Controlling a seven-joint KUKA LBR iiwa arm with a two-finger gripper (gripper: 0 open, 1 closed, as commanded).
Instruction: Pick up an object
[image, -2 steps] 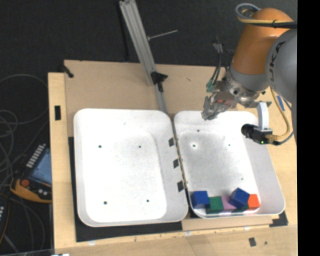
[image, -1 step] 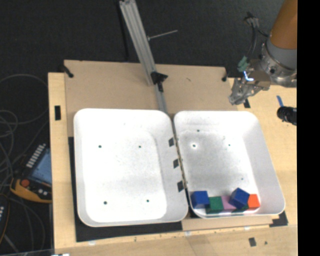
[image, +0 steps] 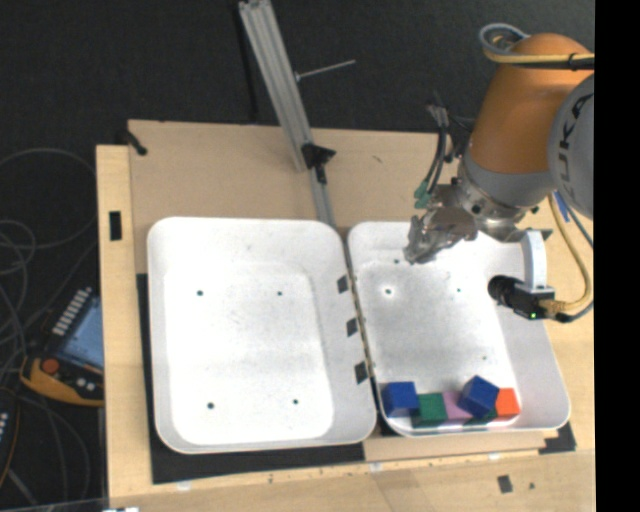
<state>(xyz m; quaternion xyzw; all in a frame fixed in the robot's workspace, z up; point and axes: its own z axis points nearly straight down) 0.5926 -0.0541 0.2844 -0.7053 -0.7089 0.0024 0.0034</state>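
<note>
Here, metal fingers (image: 428, 243) over rt bin's (image: 530, 345) far end, spread can't tell, small blocks (image: 450, 400) along near wall.

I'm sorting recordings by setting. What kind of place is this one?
Most likely a robotics lab test bench. A grey and orange arm reaches over two shallow white bins on a wooden board, small coloured blocks lie along the right bin's near edge, and loose cables trail across the dark floor.
</note>
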